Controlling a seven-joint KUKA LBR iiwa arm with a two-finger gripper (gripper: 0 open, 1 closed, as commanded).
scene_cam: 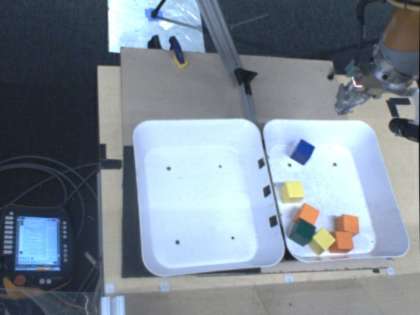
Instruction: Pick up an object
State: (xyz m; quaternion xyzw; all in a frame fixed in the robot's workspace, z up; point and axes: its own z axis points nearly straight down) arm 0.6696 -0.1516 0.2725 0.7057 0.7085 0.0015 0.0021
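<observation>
The gripper [346, 104] hangs above the right bin's [387, 176] far rim, clear of the load, whether spread or closed I cannot tell, while the blue cube [302, 151] sits alone, an easy target.

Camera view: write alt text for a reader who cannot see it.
A grey robot arm's gripper hovers above the far edge of the right shallow white bin, which holds seven small blocks: one blue cube apart at the back, two yellow, three orange and one dark green clustered near the front. The left white bin sits alongside it.
</observation>
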